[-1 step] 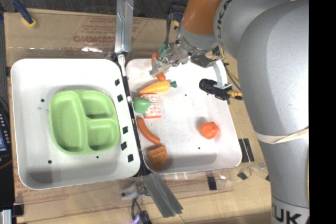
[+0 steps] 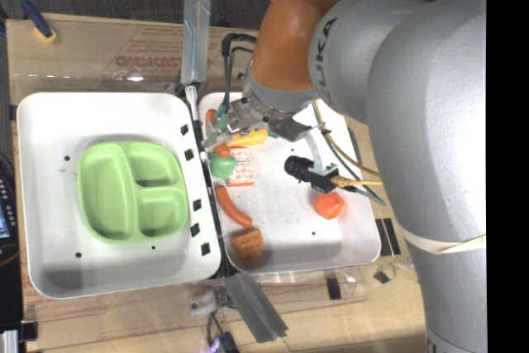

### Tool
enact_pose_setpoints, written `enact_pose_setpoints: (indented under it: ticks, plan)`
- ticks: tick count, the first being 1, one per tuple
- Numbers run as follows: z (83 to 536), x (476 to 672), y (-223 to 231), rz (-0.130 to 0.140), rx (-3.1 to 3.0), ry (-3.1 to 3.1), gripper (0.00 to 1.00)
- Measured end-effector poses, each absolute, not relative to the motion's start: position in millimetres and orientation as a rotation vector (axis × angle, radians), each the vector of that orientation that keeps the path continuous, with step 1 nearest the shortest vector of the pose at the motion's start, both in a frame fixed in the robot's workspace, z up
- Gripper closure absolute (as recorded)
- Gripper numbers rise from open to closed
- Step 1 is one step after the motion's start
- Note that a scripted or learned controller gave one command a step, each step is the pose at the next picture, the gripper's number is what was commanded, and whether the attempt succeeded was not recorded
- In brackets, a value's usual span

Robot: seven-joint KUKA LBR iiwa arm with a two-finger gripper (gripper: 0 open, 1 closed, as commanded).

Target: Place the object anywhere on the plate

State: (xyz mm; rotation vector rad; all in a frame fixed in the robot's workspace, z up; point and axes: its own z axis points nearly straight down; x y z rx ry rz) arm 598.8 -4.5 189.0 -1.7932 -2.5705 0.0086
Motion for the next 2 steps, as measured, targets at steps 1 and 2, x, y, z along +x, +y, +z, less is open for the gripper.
enact_pose_setpoints:
  ticks: [1,2]
  plan:
    - [213.2,584.1,71.3,0.007,-1.499,-2.756,1.00]
    - [213.2,584.1,70.8,0.007,-1.500,-2.756,0.00]
